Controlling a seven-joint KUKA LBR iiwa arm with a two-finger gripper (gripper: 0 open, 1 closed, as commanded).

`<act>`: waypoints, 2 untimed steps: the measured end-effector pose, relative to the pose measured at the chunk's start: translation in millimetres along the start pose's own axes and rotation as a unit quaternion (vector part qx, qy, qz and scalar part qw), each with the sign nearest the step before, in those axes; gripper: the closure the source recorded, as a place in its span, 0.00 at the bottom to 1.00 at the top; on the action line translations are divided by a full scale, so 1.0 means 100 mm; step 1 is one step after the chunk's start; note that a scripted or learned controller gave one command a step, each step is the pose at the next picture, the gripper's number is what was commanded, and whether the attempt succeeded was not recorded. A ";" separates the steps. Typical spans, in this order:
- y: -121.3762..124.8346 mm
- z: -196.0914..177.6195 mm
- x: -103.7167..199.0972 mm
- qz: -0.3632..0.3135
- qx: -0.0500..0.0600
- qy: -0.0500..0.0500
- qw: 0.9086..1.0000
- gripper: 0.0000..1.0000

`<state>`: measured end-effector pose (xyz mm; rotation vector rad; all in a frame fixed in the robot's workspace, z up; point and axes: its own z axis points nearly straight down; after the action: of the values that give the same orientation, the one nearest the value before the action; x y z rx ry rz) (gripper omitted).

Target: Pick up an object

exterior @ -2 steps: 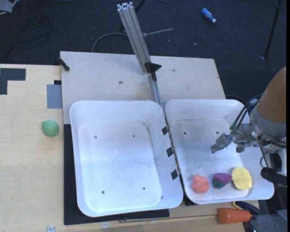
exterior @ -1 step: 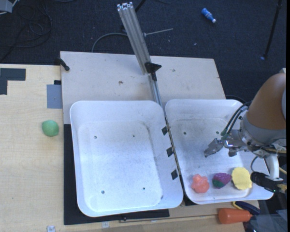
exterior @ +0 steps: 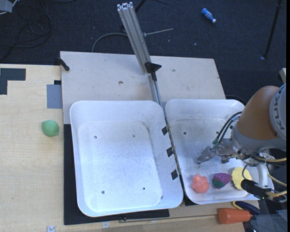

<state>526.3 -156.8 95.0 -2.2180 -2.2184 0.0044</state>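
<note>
Approach step: we hover the gripper (exterior: 206,155) low in the right bin (exterior: 198,111).
Claw state we cannot tell; next we drop toward the pink object (exterior: 200,183) near the front edge.

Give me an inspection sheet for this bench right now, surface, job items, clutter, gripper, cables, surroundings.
Surface: two white bins side by side, left bin and right bin, on a pale board.
Job's things: pink object, purple object and yellow object along the right bin's near edge.
Clutter: green ball on the wooden bench; orange item beyond the right bin's near rim.
Gripper: gripper low in the right bin, above the pink object; nothing seen held.
Cables: black cables at the wrist.
Surroundings: dark floor; blue item.
</note>
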 end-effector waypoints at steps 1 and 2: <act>0.01 -0.12 -0.01 0.001 -0.002 -0.001 1.000 1.00; -0.06 -0.67 -0.09 0.001 -0.005 -0.001 1.000 1.00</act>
<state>520.9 -165.7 161.8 -2.2255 -2.2224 -0.0029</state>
